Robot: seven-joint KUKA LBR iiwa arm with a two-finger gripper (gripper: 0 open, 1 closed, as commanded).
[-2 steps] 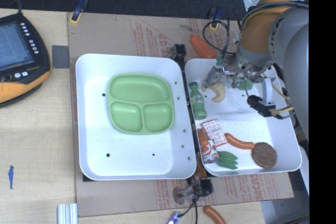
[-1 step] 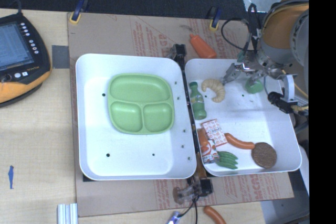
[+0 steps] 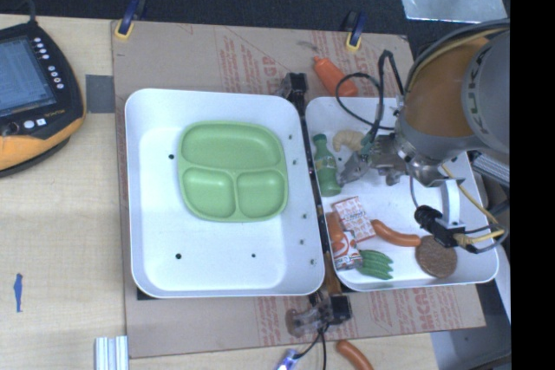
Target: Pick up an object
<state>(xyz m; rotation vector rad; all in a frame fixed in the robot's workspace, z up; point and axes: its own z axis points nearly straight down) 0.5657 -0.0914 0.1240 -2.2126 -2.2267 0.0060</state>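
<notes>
The tool is down in the right bin, right beside the green bottle, but I cannot tell if it grips anything. Nothing is lifted yet, so the pick is not done.

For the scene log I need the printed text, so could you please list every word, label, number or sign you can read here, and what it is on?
Nothing can be read outright.
Red print on the cardboard sheet under the bins: repeated lettering, too blurred to read.
Red-and-white packet in the right bin: printed pattern, too small to read.
Teach pendant at the left: lit screen and buttons, no legible characters.
Green bottle: no label text discernible.
</notes>
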